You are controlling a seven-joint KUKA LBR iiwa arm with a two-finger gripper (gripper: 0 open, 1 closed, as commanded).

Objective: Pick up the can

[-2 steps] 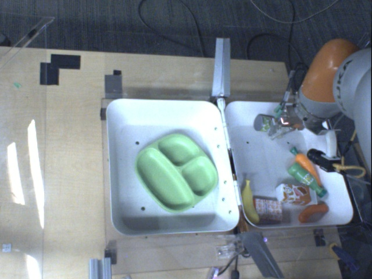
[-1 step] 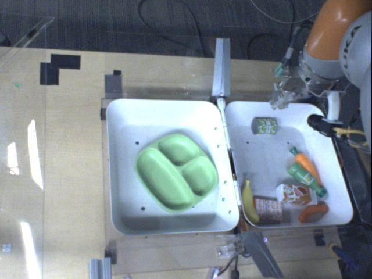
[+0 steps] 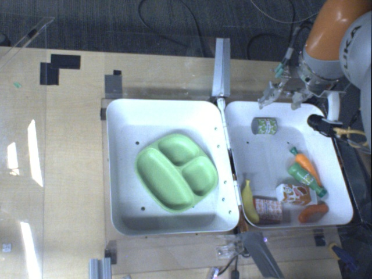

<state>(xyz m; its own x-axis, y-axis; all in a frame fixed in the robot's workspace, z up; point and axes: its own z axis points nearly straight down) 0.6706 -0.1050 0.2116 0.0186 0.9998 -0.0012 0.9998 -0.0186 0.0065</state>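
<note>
Two white bins sit side by side on the table (image 3: 70, 173); the can (image 3: 265, 126) lies on its side near the far wall of the right bin (image 3: 344, 205), well apart from the clutter at the near end. The gripper (image 3: 282, 96) hovers above the far rim, just beyond the can, its jaws spread and holding nothing. Likely trouble: the can may roll when a fingertip touches it, or the jaws could catch the bin wall because the can lies so close to it.
</note>
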